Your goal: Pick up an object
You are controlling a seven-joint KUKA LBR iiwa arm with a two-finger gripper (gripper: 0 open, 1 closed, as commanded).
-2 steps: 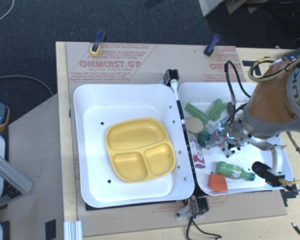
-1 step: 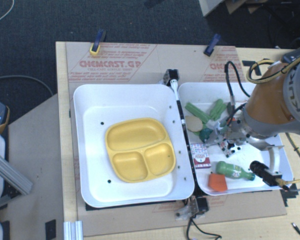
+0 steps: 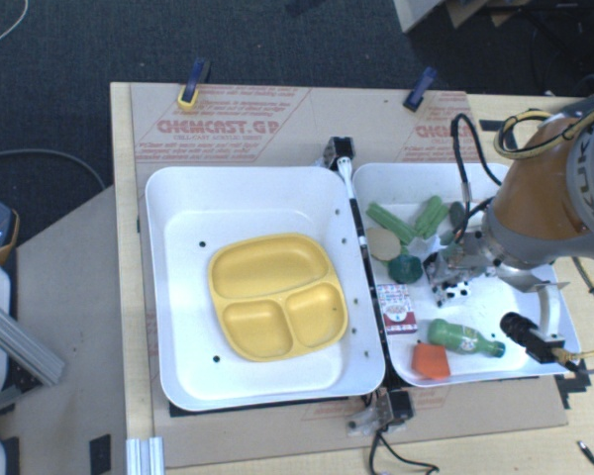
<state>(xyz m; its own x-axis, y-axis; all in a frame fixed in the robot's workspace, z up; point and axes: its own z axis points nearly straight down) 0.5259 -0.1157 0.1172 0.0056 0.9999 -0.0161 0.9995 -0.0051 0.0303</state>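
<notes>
The left bin (image 3: 168, 265) holds just a yellow divided tray (image 3: 277, 295); the pickable things lie right of that tray in the right bin (image 3: 564, 349): green sticks (image 3: 406, 221), a dark teal ball (image 3: 406, 267), a red-and-white card (image 3: 398, 310), an orange block (image 3: 431, 362) and a green bottle (image 3: 463, 338). Further right of the tray, the claw (image 3: 453, 270) hangs low over a small black-and-white piece (image 3: 455, 289); whether it is open or closed I cannot tell. To do this well, I judge it should settle squarely on one object, the black-and-white piece being closest, avoid the ball, and close before lifting.

Yellow divided plate (image 3: 277, 295): smooth glossy plastic | two white bins (image 3: 178, 265): smooth plastic, slight sheen | bench board (image 3: 129, 146): matt printed cardboard | green bottle (image 3: 463, 338): shiny plastic
</notes>
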